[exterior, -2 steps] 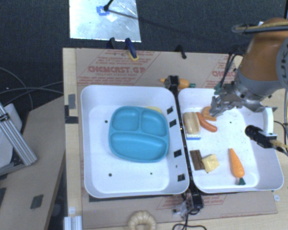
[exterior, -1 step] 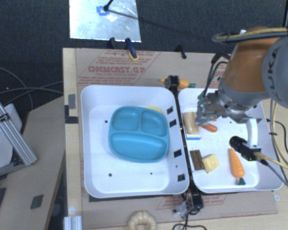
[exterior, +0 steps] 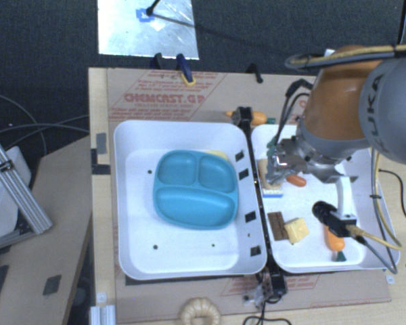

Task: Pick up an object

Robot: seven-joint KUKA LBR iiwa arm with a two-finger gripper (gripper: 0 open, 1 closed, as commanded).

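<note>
At the left of the frame one shallow white bin [exterior: 139, 249] is seen, and in its middle one blue divided plate [exterior: 196, 188] with three compartments lies flat; a small pale yellow thing [exterior: 218, 154], too hidden to be named, is just visible at the plate's upper right rim. To the right, across the black divider, a second white bin [exterior: 311, 266] holds the loose objects from which one is to be picked. By count there are: one brown block [exterior: 277, 226] near the divider in the lower part of that bin, one pale yellow cheese-like wedge [exterior: 298, 231] touching it on its right, one red-orange sausage-like piece [exterior: 296, 179] in the bin's middle, one small flat blue-and-white item [exterior: 273, 191] just below the gripper, and one orange carrot-like piece [exterior: 333, 237] with a green end toward the lower right. One further orange thing [exterior: 258, 118] sits at the upper edge near the divider. The gripper [exterior: 276, 171] is held low over the upper left part of the right bin, beside the red-orange piece; whether it is open or closed cannot be told, and nothing is seen held. The step in hand is judged to be the descent onto a target. For the next move, a closing on one object and a straight lift would be called for.
</note>
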